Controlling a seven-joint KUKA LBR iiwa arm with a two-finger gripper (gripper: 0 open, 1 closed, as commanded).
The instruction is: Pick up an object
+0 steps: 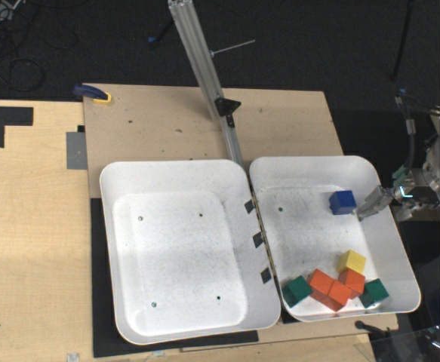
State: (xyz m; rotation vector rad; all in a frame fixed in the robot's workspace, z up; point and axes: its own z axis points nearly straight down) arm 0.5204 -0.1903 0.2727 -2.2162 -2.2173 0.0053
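Note:
In the right bin (pixel 310 172), a blue cube (pixel 343 201) lies alone near the far right wall. A yellow cube (pixel 352 262), orange blocks (pixel 331 286) and two green blocks (pixel 296 289) (pixel 373 292) cluster in the near right corner. My gripper (pixel 366 207) reaches over the bin's right rim, its tip just to the right of the blue cube and close to it. Nothing is seen held in it.
The left bin (pixel 114 179) sits beside the right one, with black clips (pixel 258 238) along the shared rims. A slanted aluminium rail (pixel 204 66) rises behind the bins. A blue and yellow clamp (pixel 93 93) lies at the bench's far left corner.

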